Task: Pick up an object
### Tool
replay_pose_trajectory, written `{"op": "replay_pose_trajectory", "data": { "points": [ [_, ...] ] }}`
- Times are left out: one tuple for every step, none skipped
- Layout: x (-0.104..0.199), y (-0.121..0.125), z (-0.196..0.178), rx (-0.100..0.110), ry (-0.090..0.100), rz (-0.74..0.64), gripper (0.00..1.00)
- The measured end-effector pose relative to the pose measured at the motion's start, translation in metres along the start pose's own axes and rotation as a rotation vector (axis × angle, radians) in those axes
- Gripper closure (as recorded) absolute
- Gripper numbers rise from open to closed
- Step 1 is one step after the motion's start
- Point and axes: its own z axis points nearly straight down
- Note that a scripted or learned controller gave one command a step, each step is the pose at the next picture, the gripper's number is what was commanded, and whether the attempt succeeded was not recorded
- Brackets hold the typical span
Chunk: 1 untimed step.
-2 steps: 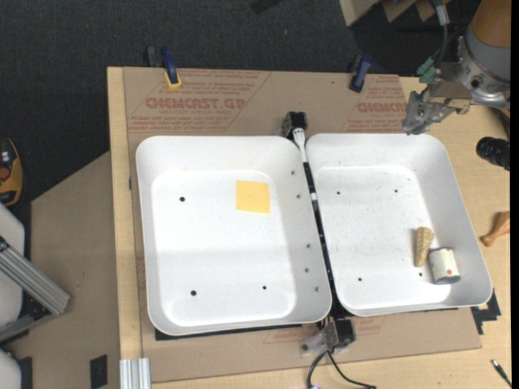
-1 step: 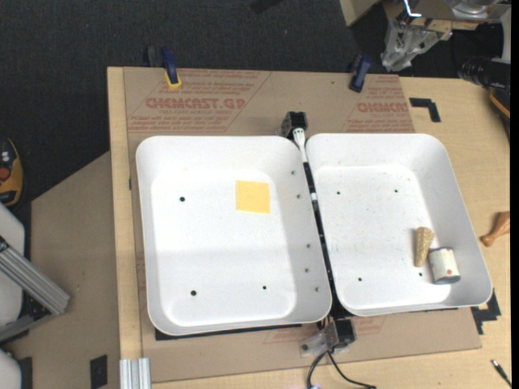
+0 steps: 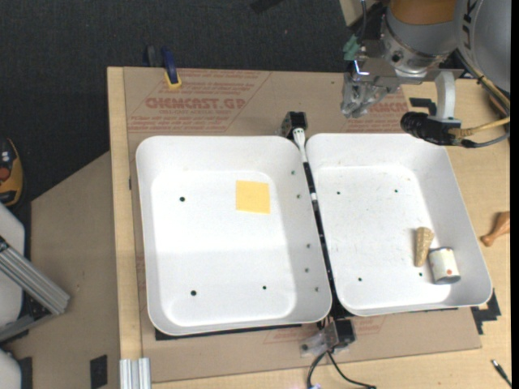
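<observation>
Hand (image 3: 357, 104): above right bin's (image 3: 454, 177) far rim, grip state unreadable | Step: approach | You should centre over the white cylinder (image 3: 443, 265), clear of the tan piece (image 3: 422, 245) beside it.

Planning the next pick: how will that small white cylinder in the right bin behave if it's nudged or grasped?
The white cylinder lies on its side, so a nudge would probably roll it. It touches the tan piece and sits near the right bin's corner, which may crowd a grasp. Its smooth look suggests it could slip.
</observation>
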Motion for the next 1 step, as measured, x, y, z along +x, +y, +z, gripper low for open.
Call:
{"op": "replay_pose_trajectory", "data": {
  "points": [
    [0.0383, 0.0005, -0.1453, -0.029, 0.0, -0.003, 1.0]
  ]
}}
